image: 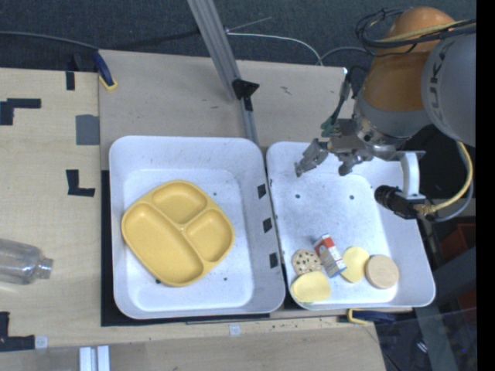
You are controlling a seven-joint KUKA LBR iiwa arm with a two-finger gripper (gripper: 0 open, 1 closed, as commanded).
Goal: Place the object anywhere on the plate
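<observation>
2 white bins side by side at centre frame. In the left bin, a yellow plate with 3 compartments, lying flat and turned at a slant, toward the bin's left and lower part. In the right bin, a cluster along the lower edge: a cookie with dark chips, a small red-and-white packet just right of it and touching or nearly so, a pale yellow piece below the cookie, a second pale yellow piece right of the packet, and a tan disc at the far right of the group — all close together, well apart from the plate.

Gripper over the upper part of the right bin, near its top edge, fingers spread apart with nothing between them — open wide, well above the cluster in the frame. Grey arm with orange band entering from the upper right.

Outside the bins: a clear bottle lying on its side at the left edge of the frame, a metal pole slanting down from the top centre to the gap between the bins, black tape marks on the wooden bench at the left.
</observation>
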